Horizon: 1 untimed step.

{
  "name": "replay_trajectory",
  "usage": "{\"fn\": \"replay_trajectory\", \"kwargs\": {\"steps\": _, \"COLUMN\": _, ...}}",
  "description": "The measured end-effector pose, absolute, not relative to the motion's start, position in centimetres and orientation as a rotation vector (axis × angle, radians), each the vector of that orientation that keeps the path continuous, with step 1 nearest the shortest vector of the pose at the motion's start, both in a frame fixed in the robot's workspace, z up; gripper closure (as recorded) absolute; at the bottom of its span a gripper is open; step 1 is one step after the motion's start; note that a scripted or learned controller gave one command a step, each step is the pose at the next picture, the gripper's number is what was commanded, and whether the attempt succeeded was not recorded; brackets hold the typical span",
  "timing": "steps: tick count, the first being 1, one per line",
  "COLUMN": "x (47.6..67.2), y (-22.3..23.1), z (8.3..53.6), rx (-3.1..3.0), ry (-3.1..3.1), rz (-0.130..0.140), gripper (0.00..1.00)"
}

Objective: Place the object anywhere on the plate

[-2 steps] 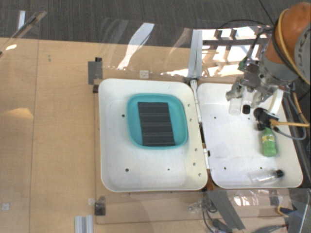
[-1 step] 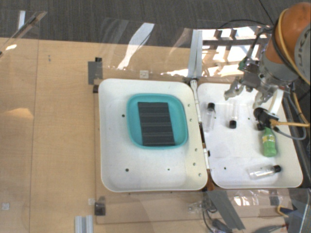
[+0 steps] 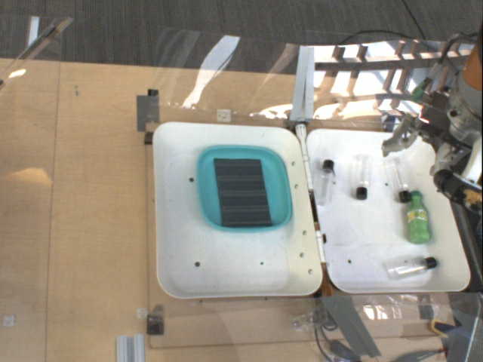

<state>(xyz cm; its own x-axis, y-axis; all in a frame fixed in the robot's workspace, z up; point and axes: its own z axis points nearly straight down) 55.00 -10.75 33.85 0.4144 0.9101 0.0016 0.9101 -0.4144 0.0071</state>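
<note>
A teal plate (image 3: 244,188), square with rounded corners, lies flat in the upper middle of the left bin (image 3: 173,240); a dark ribbed rectangular pad (image 3: 242,192) covers its centre. In the right bin (image 3: 377,270) a small green bottle (image 3: 416,220) with a dark cap lies on its side near the right wall, cap toward the far side. Three clear vials with dark caps lie scattered around it: one (image 3: 326,178) by the left wall, one (image 3: 361,179) just right of that, one (image 3: 410,266) near the front right corner.
</note>
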Motion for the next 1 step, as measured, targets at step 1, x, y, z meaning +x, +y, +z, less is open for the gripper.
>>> {"fn": "replay_trajectory", "kwargs": {"steps": 1, "x": 59.37, "y": -13.49, "z": 27.82, "rx": 2.63, "ry": 1.716, "rz": 0.001, "gripper": 0.0}}
